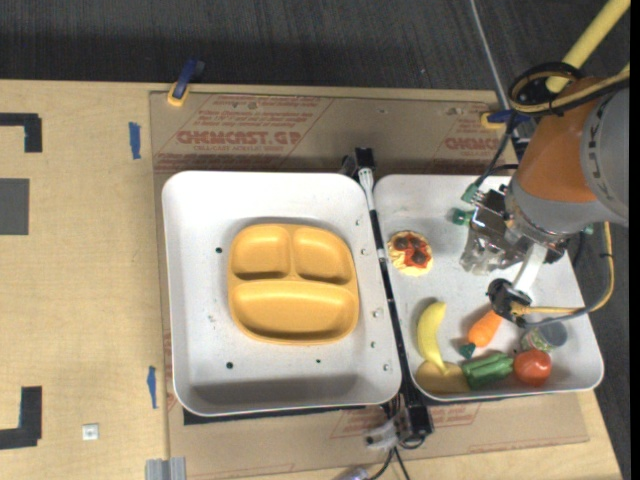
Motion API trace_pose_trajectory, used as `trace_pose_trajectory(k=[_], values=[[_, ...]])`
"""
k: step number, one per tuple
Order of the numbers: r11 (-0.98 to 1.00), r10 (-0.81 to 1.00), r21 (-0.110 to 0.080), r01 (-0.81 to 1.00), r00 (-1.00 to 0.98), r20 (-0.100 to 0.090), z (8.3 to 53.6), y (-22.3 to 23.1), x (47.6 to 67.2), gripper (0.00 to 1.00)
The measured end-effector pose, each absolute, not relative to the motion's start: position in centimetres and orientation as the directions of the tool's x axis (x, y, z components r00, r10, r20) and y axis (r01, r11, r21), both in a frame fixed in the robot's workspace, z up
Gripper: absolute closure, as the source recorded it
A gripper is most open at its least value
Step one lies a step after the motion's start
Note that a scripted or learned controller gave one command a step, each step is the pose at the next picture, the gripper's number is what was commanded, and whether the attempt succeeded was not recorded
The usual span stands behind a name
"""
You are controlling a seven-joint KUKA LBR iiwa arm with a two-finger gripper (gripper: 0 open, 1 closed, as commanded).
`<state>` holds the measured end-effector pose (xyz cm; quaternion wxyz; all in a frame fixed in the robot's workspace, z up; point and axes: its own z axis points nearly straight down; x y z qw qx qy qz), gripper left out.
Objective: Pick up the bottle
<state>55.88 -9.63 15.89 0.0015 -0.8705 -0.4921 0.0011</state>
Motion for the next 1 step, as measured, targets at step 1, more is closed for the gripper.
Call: trace_pose_trajectory(k=[1], values=[[-0.520, 0.854, -0.003, 0.854, 0.520, 0.000, 16.61, -11.85, 47.89, 1.00]])
